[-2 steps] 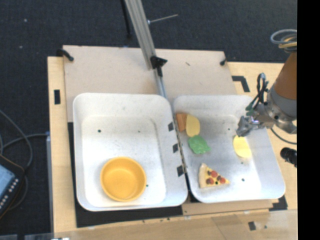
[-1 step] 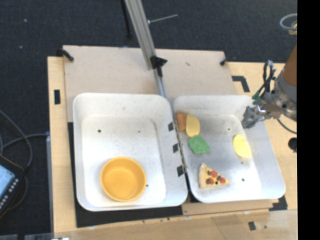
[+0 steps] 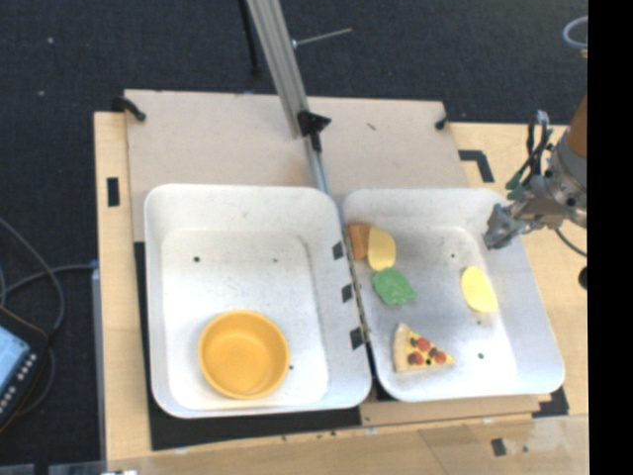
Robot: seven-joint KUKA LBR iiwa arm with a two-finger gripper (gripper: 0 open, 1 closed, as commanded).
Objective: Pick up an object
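Yellow bowl (image 3: 243, 353): round and open side up, in the left bin (image 3: 237, 194), near its front edge and a little left of centre; plain yellow-orange, with no long axis
Room in left bin: bare white floor lies behind the bowl and on both sides of it; the front wall is just beside it
Metal post (image 3: 282, 57): slants down from the top of the view to the gap between the two bins
Brown piece (image 3: 358, 238): close against the left wall of the right bin (image 3: 524, 354), touching a yellow piece (image 3: 382, 249) on its right
Green piece (image 3: 394, 287): just in front of that pair, lumpy, near the left wall
Pizza slice (image 3: 420, 349): toy wedge with red dots, its long axis across the bin, wide crust end towards the left wall, near the front edge
Yellow oval (image 3: 479, 289): smooth and pale yellow, long axis running front to back, well apart from the other pieces, with bare floor all round
Pincer (image 3: 497, 230): over the right bin's back right corner, just behind the yellow oval; whether it is apart or together cannot be told, and nothing is seen in it
Worktop (image 3: 218, 137): tan board showing behind and beside both bins
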